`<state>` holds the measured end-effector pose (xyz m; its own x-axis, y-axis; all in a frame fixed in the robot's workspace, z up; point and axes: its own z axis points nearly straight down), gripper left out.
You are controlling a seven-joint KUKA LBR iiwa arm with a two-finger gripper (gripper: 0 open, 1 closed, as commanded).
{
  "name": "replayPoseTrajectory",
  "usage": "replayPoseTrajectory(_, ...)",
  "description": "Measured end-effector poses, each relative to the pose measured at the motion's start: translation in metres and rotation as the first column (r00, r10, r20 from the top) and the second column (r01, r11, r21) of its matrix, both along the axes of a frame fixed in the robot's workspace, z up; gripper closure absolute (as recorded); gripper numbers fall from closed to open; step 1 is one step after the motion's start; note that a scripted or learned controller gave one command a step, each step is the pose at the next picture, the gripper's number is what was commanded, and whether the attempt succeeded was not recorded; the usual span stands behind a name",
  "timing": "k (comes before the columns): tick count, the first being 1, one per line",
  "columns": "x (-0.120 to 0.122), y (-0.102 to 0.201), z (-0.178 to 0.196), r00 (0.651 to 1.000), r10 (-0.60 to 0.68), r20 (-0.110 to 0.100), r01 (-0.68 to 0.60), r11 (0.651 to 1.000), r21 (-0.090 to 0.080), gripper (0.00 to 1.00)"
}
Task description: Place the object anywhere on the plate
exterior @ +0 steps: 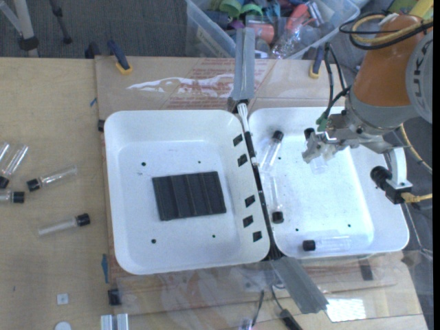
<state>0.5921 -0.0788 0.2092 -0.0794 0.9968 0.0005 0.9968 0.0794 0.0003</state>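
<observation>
Arm point(395, 60): grey housing with broad orange band above wrist, black cables looped alongside, pale metallic gripper point(317, 150) assembly fitted below.

Illumination is bright and even from overhead, with mild glare on the white bins point(124, 150), soft short shadows, and slightly soft overall focus.

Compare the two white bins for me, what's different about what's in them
The left bin holds one dark ribbed plate lying flat near its middle; the right bin holds several clear vials with black caps, such as one near its left wall and one near its front. The gripper hangs over the right bin, while nothing hangs over the left bin. Both are shallow, white and rounded at the corners.
</observation>
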Motion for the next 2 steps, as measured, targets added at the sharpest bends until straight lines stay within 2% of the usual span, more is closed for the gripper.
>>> replayPoseTrajectory(1, -0.045, 0.06, -0.007, 0.962, 0.274, -0.005, -0.274, 0.962, 0.002, 1.0)
replayPoseTrajectory(2, -0.039, 0.168, -0.013, 0.986, 0.168, -0.001, -0.168, 0.986, -0.001, 1.0)
